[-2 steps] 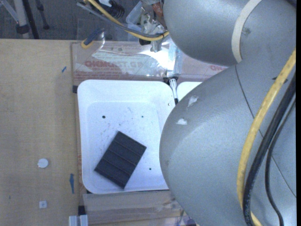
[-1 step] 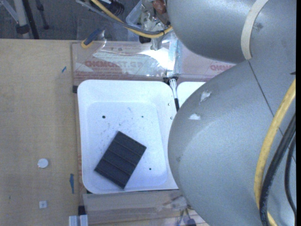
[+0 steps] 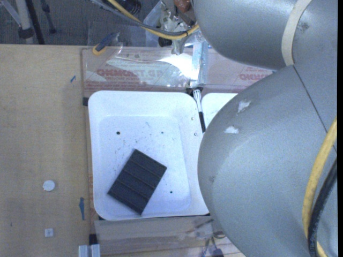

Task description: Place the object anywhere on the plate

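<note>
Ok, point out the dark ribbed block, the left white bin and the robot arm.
Dark ribbed block (image 3: pixel 138 181): camera view, middle of its grooved top face.
Left white bin (image 3: pixel 140 111): camera view, bare floor near the far wall.
Robot arm (image 3: pixel 257 165): camera view, grey casing.

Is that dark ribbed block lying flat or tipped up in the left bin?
Flat. The dark ribbed block shows its whole grooved top face, resting on the left bin's floor, turned diagonally, clear of the walls.

Count: two white bins, the left bin (image 3: pixel 107 111) whole, the right bin (image 3: pixel 217 105) showing a corner at 3 o'clock of it. One dark ribbed block (image 3: pixel 138 181). One grey arm (image 3: pixel 262 159). One yellow cable (image 3: pixel 316 181).
</note>
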`<state>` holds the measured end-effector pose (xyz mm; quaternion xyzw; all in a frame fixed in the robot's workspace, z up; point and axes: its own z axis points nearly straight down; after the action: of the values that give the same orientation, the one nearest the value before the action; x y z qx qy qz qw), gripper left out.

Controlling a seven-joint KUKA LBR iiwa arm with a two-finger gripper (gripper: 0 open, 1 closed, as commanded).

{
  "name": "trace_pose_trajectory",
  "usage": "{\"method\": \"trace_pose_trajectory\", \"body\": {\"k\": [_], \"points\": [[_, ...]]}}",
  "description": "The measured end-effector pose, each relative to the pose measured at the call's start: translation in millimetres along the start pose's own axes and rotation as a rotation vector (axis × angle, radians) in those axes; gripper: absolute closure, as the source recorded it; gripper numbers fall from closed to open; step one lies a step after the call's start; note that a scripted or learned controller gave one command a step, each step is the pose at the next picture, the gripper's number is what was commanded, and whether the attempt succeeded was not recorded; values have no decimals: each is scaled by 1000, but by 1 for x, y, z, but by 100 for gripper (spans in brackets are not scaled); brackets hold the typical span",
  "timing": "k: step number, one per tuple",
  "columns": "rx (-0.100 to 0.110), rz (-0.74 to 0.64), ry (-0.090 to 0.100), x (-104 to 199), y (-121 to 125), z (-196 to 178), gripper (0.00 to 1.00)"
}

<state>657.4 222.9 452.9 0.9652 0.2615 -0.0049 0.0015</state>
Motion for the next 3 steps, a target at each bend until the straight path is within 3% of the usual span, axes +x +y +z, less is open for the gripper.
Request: {"method": "trace_pose_trajectory", "body": {"k": [1,2,3], "points": [[-1,-4,-1,1,-2,-9,100],[2,246,9,-2,-1,64,100],[1,330,12,-4,-3,65,100]]}}
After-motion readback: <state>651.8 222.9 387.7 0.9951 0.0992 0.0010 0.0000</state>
